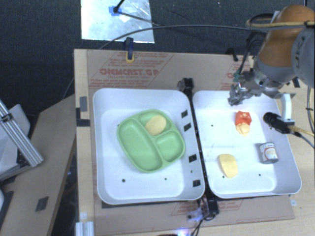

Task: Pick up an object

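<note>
The right bin (216, 183) holds a red and yellow toy (243, 122), a pale yellow piece (228, 165) and a small grey can (268, 153). My gripper (236, 99) hangs over the far edge of that bin, up and to the left of the red and yellow toy, with nothing seen between its tips. In the left bin (113, 181) lies a green divided plate (147, 141) with a yellow piece (156, 125) in one of its compartments.
A black clamp strip (194, 141) runs between the two bins. The bins rest on a brown board (142, 70). A silver sheet (115, 14) lies beyond it on the dark floor. Metal framing (17, 136) stands at the left.
</note>
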`<action>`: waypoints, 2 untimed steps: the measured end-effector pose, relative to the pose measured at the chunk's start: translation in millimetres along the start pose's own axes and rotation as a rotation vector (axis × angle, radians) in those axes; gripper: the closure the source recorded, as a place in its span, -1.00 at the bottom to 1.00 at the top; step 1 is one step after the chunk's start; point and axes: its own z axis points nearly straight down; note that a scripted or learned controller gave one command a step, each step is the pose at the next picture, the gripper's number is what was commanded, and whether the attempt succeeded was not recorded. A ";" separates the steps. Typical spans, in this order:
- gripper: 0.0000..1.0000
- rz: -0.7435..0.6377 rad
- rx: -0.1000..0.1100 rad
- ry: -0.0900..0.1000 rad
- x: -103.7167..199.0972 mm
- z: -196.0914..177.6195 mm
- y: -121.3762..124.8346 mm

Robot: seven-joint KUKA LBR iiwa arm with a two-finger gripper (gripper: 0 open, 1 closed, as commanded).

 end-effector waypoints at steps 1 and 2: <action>1.00 -0.002 0.002 0.000 0.0 -26.7 0.8; 1.00 -0.005 0.000 0.001 57.8 -31.5 11.5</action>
